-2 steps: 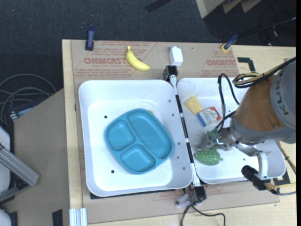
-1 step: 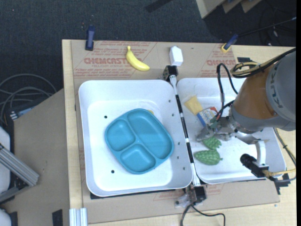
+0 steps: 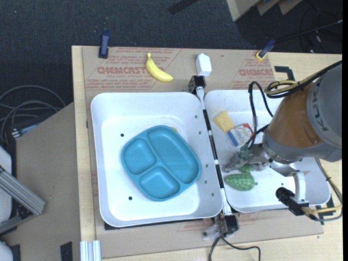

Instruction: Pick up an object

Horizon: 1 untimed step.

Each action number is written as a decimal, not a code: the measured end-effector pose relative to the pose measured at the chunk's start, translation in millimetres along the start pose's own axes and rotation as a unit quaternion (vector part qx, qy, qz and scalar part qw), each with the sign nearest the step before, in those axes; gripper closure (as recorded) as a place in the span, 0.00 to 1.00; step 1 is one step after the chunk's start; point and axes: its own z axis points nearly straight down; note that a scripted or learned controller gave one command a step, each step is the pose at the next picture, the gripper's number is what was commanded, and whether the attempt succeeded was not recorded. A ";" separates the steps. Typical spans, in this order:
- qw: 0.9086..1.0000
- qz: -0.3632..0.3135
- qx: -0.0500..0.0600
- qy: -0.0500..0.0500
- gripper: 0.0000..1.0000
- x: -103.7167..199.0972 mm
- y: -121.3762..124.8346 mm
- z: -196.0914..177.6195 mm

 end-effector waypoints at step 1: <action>1.000 0.000 -0.001 0.000 1.00 0.0 0.3 -9.7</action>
